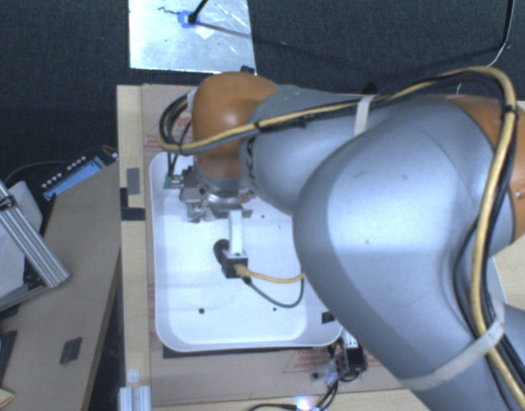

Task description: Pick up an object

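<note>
A shallow white bin (172,319) sits on a pale wooden bench (132,259), a few dark specks (201,310) on its floor. Beyond the bench a crinkled silvery sheet (164,32) with a small blue piece (192,19) lies on dark cloth (56,58). Left, a brown side table (78,289) bears a ribbed metal rail (26,247) and a small dark square (71,350).

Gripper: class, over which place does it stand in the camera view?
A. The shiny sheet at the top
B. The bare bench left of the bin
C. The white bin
C: the gripper, just below the arm's orange band, lies within the outline of the white bin, over its upper part.
</note>
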